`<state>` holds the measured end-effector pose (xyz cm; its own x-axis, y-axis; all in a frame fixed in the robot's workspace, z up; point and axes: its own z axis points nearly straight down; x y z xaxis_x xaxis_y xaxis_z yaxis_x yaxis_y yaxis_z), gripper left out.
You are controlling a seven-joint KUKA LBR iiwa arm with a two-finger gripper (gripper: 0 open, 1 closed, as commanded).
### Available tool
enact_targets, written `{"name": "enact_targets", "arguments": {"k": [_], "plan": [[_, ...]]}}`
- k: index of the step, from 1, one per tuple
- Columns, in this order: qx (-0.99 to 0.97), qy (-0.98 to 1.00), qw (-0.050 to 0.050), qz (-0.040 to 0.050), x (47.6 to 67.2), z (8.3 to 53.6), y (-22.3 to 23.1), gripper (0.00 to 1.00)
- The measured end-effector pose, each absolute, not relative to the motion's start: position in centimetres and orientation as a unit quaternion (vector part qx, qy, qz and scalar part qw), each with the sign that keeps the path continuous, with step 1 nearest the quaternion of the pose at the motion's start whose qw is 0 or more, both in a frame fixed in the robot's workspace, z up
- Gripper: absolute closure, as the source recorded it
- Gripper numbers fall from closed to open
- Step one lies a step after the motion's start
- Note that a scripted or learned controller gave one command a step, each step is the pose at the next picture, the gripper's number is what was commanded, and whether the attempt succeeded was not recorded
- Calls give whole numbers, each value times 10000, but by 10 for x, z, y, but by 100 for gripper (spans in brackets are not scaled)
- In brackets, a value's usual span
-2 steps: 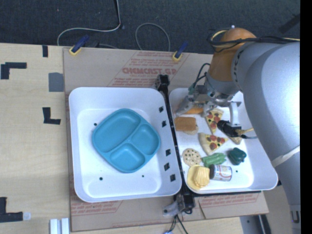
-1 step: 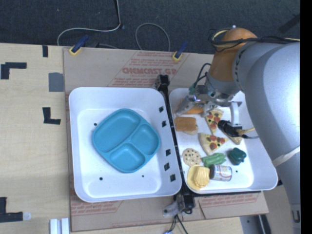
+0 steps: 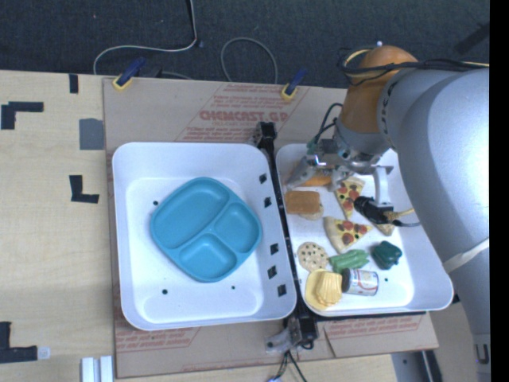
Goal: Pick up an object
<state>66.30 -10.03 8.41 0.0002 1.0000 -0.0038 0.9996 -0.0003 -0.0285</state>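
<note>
My gripper (image 3: 340,165) hangs low over the far end of the right bin (image 3: 425,281), below the orange band (image 3: 367,94) of the wrist. Right under it lie a small orange piece (image 3: 318,180) and a toy pizza slice (image 3: 347,191). Just in front of those sits a brown bread roll (image 3: 304,204). A second pizza slice (image 3: 346,231), a round cookie (image 3: 312,255), a light green vegetable (image 3: 348,259), a dark green pepper (image 3: 387,253), a yellow toy (image 3: 324,288) and a small can (image 3: 364,282) fill the near half of that bin.
The left bin (image 3: 135,293) holds a blue divided plate (image 3: 207,228). The bulky grey arm (image 3: 445,150) covers the right bin's far right side. A black divider strip (image 3: 274,205) runs between the bins. Cables (image 3: 191,30) lie behind the bench.
</note>
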Motion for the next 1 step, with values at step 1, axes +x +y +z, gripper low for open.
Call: {"name": "enact_targets", "arguments": {"k": [1], "plan": [[-7049,-7091,140,75,663,85,-109,0]]}}
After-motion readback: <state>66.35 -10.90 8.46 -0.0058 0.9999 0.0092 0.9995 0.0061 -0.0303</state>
